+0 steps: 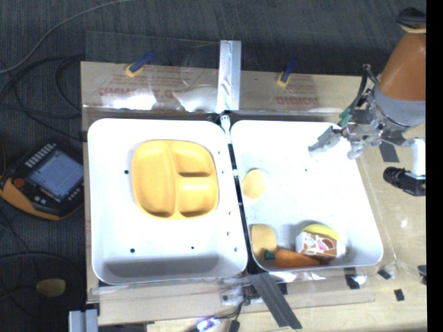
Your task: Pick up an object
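Likely light and stiff, the toy carrot lies along the right bin's near wall; we would pinch it mid-length. Our gripper hovers over the far corner, fingers spread, empty.

The arm is a stout, rounded thing, with a broad orange band that swells like a dome, capped at the top by a darker grey ring. Below the orange sits a smooth grey collar, paler along its lower edge. From that collar hangs the wrist, a cluttered knot of dark metal parts with thin cables looped beside it, one dark lead curving up along the orange shell. There are small flecks of green and white among the fittings. The gripper is slim and silvery grey, its fingers narrow and pale, tapering to thin tips, far slighter than the bulky body behind them.
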Controlling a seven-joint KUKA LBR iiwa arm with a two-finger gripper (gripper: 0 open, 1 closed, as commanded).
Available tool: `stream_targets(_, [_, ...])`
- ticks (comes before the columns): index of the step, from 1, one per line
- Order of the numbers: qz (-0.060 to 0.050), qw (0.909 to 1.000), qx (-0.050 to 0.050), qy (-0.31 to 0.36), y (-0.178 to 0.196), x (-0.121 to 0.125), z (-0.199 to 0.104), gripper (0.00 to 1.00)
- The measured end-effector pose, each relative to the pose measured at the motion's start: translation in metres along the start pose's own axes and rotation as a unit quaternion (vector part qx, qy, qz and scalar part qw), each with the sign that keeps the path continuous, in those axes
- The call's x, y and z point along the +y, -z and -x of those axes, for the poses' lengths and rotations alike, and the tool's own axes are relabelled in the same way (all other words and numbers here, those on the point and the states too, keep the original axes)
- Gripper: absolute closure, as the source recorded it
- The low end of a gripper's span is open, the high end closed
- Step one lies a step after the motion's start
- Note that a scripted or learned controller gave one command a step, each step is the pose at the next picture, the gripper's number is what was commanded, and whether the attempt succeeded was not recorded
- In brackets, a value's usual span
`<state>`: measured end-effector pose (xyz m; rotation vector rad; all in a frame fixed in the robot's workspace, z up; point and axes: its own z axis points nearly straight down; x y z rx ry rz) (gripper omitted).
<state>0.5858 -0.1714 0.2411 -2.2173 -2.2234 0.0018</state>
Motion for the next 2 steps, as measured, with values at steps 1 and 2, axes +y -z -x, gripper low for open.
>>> stream_targets(1, [0.000, 0.9900, -0.001, 0.141, -0.042, 0.052, -0.054, 0.00])
stream_targets(2, [0.002, 0.9672, -0.002, 0.254, -0.020, 0.034, -0.014, 0.00])
